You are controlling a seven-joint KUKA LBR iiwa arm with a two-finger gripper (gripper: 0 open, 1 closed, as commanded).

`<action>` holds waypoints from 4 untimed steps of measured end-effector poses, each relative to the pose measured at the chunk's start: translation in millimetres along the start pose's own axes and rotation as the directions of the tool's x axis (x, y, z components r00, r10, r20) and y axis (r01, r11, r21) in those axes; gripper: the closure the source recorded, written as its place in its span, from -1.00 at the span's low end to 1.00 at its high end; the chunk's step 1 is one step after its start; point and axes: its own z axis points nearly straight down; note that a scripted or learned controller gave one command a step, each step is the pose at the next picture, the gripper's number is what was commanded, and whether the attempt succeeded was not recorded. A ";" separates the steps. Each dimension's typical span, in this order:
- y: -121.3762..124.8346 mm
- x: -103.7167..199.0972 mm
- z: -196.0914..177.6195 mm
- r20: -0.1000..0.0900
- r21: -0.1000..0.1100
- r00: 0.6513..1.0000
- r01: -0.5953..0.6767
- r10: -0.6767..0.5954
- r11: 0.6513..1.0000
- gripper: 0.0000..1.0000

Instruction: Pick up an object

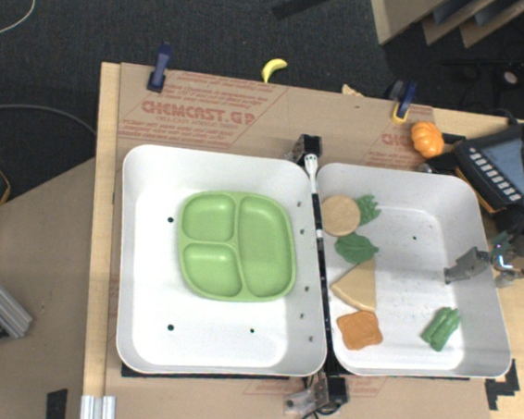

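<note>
Gripper [468, 267] at right bin's [411, 188] edge, near small green pickle-like piece [440, 327]

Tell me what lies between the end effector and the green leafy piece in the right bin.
In the camera view, bare white bin floor separates the end effector from the green leafy piece; no item lies between them.

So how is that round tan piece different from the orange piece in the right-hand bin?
The round tan piece is a pale disc lying near the far end of the right bin; the orange piece is darker, squarish with lumpy edges, near the close end. The tan one touches a green leafy piece; the orange one touches a tan wedge. Both lie flat.
</note>
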 end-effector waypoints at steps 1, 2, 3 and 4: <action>-23.2 95.4 109.6 -0.004 0.001 1.000 0.004 -0.004 1.000 -1.00; -21.3 91.6 95.2 -0.001 -0.006 1.000 0.000 0.000 1.000 1.00; -24.3 167.3 2.0 -0.003 -0.009 1.000 0.010 -0.010 1.000 1.00; -26.5 241.5 7.6 -0.004 0.001 1.000 0.008 -0.008 1.000 1.00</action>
